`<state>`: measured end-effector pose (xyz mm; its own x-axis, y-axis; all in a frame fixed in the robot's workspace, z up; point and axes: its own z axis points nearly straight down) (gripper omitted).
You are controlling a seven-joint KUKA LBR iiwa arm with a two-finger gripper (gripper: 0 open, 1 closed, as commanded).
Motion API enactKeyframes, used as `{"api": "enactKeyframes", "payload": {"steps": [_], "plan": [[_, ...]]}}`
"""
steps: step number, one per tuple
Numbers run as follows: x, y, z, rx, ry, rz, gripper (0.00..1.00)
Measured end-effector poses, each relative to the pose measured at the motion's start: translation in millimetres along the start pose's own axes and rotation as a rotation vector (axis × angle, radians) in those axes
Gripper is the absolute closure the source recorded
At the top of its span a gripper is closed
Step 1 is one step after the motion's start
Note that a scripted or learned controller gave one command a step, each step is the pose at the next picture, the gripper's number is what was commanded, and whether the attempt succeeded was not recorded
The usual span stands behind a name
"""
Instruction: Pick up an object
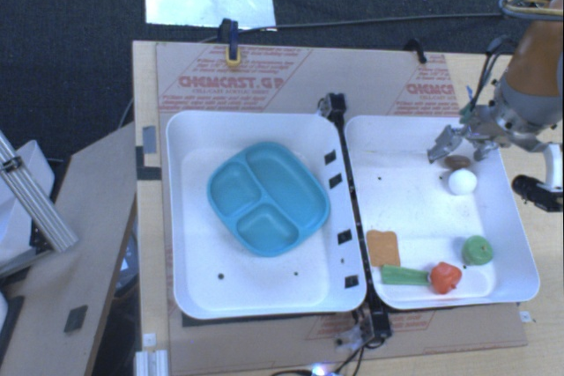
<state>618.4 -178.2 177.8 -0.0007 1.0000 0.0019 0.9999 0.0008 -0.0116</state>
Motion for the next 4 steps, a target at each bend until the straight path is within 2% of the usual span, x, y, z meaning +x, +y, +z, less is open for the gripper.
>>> {"api": "enactKeyframes", "payload": {"steps": [1, 3, 4], "plan": [[0, 3, -8, -0.013, -0.002, -0.003, 0.00], [0, 11, 86, -0.010, 0.001, -0.004, 0.00], [-1, 12, 73, -0.015, -0.002, -0.006, 1.00]]}}
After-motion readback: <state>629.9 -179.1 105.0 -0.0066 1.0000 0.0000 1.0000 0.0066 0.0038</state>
